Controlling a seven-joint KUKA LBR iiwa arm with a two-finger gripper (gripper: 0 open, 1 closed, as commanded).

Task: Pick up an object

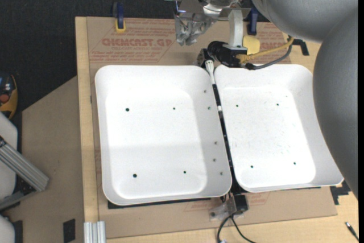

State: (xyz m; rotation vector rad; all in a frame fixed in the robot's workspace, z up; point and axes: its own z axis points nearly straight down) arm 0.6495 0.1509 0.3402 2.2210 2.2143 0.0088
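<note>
The gripper (189, 31) hangs high above the far edge of the tabletop (142, 40), beyond both bins; whether it is open or closed I cannot tell, and nothing shows in its grasp. Below and nearer than the gripper, the left bin (108, 122) and right bin (318, 139) show bare white floors, so I cannot point to any object to pick. A sound attempt would first locate a target, then descend squarely over it.
</note>
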